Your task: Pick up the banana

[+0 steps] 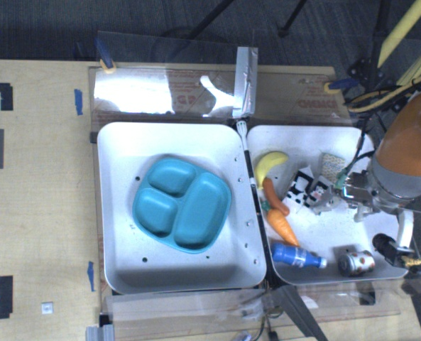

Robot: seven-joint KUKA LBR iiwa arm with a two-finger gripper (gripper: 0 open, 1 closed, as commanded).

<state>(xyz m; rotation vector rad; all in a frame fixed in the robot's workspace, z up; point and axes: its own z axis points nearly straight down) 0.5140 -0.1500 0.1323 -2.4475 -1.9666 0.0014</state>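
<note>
Banana (270, 165) lies in the upper left corner of the right bin (316, 135), close against the wall that it shares with the left bin (118, 190), a little right of the frame's centre. Its lower end meets the upper carrot (273, 195), a darker orange one that runs down and to the right; just below that lies the lower carrot (282, 226), brighter and pointing the same way. To the banana's right sits a black-and-white patterned item (304, 185), and above that a pale speckled pad (331, 163), both between the banana and the gripper (326, 196), which hangs at the right-hand side of this bin, well apart from the fruit. Its tip is crowded against the patterned item, and whether its grasp is wide or narrow cannot be told; nothing is seen held. Along the bin's lower edge lie a blue bottle (296, 256) and, further right, a small silver can (356, 261). The arm's orange band (412, 141) is cut off by the frame's right edge. In the left bin rests a blue divided plate (182, 203). The wooden desk (33, 190) fills the frame's left. What the patterned item is stays hard to make out.
</note>
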